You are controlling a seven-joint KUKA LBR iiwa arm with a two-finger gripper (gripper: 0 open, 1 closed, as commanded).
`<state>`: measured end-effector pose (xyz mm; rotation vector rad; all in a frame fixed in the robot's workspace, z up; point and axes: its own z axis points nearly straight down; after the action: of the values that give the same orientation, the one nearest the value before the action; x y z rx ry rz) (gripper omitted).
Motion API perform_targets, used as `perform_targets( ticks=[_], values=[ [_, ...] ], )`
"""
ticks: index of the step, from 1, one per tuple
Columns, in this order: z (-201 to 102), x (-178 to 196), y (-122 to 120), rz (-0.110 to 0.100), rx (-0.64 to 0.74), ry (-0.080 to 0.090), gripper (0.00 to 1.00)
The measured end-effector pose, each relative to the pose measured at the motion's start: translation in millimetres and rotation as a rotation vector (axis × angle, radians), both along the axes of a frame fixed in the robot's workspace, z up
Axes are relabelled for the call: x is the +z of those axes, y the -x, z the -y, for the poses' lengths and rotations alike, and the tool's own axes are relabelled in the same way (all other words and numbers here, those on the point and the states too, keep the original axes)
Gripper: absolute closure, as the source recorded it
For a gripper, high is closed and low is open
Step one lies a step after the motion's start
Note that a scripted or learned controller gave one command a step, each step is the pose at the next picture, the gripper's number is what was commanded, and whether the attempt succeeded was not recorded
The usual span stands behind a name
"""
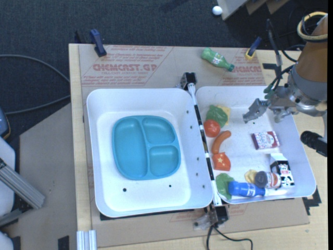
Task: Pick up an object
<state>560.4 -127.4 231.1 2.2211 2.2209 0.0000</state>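
Right bin [307, 163], centre-right of frame: a loose scatter of small toy pieces, any of them a candidate for picking.

- Small maroon-and-white packet [265, 140], flat, lying alone toward the bin's right side, below the gripper.
- Green leafy piece with yellow [218, 113] at the bin's upper left; red tomato [211, 127] touching it just below.
- Orange-red sausage [221, 140], curved, lying at a slant; red piece with a yellow spot [222, 161] just beneath it.
- Along the bin's lower edge: green piece [224, 182], blue bottle [247, 190] on its side, a round tan-and-grey item [256, 178], and a black-and-white carton [281, 173]. These sit close together, some touching.

Gripper [269, 110] hangs over the bin's upper right, grey, two fingers spread apart, nothing between them. Arm enters from the right edge, orange band above the wrist.

Left bin [99, 105], centre-left of frame, holds a blue divided plate [146, 147] with three compartments.

Outside the bins, on the brown board [125, 69]: green bottle [217, 59] lying on its side near the upper right; blue clamp [97, 42] at the upper left corner.
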Motion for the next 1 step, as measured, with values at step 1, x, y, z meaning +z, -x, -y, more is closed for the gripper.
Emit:
perform_targets(
  ticks=[1],
  values=[
    [-33.9, -64.8, -34.4, -0.004, 0.001, -0.002, 0.00]
  ],
)
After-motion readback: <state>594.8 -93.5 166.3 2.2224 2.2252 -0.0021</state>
